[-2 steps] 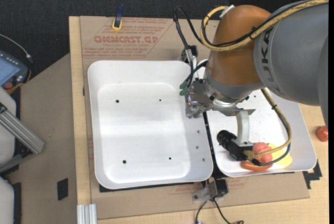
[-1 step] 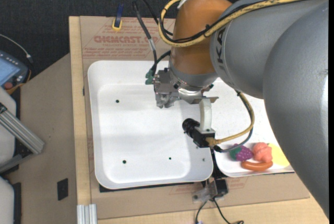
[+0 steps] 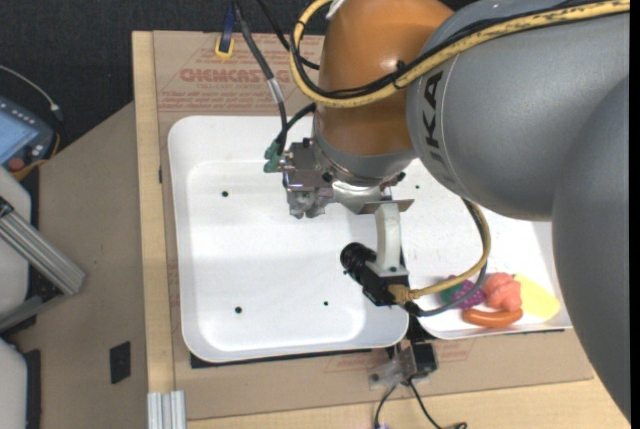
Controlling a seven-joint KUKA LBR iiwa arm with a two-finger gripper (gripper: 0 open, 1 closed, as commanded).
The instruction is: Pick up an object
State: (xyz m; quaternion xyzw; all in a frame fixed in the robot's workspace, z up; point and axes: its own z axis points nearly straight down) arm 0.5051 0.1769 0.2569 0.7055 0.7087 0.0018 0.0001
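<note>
My gripper (image 3: 303, 202) hangs over the upper middle of the left white bin (image 3: 205, 247), under the orange wrist band. In the right bin (image 3: 500, 322) lie a pink lumpy toy (image 3: 503, 291), an orange curved piece (image 3: 492, 316), a yellow flat piece (image 3: 538, 301) and a small purple piece (image 3: 462, 294), all at its near edge. The grey arm covers most of the right bin.
The left bin's floor shows bare white with a few small dark dots. A cardboard sheet (image 3: 200, 72) lies under both bins. A metal rail (image 3: 40, 252) runs along the far left edge of the bench.
</note>
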